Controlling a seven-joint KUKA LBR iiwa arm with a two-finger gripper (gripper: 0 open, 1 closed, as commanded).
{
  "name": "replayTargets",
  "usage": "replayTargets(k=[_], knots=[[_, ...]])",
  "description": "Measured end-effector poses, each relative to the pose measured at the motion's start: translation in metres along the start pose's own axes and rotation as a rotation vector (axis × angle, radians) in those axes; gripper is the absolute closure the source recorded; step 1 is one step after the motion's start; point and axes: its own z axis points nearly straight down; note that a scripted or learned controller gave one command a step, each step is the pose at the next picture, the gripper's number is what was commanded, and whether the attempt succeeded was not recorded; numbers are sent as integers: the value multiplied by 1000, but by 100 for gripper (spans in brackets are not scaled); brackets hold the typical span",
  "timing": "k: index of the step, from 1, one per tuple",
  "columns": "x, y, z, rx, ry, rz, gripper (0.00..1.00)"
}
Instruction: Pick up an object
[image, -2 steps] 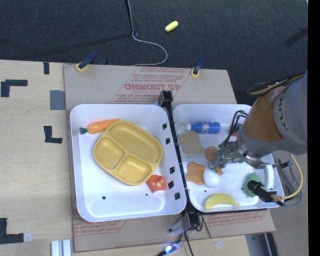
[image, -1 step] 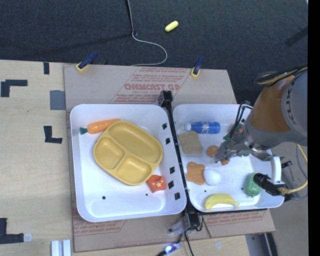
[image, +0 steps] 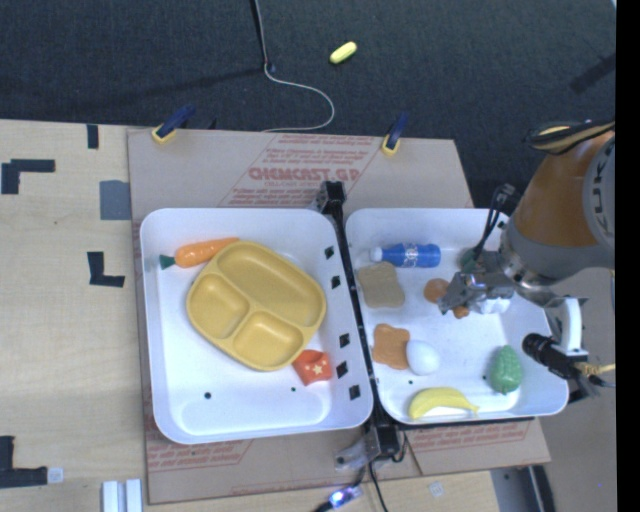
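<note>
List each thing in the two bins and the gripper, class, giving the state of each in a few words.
Tray: lying flat, left bin.
Carrot: lying beside the tray.
Red block: touching the tray's edge.
Bottle: lying on its side, right bin.
Banana: lying flat.
Egg: touching the toast.
Gripper: low over a small orange piece.

I count 2 white bins (image: 160, 330). The left one has 1 yellow divided tray (image: 256, 303), 1 carrot (image: 203, 252) and 1 red block (image: 313, 367). The right one has 1 blue bottle (image: 410, 255), 1 tan sponge (image: 381, 286), 1 toast piece (image: 390, 345), 1 egg (image: 422, 357), 1 banana (image: 441, 403), 1 green item (image: 505, 370) and 1 orange-brown item (image: 436, 291).
</note>
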Motion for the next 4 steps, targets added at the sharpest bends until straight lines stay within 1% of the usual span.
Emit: replayTargets(k=[1, 2, 3, 4], knots=[[1, 1, -48, -1, 0, 0, 100], [56, 10, -39, 5, 1, -5, 100], [77, 12, -52, 3, 1, -2, 100], [83, 12, -49, 5, 0, 1, 100]])
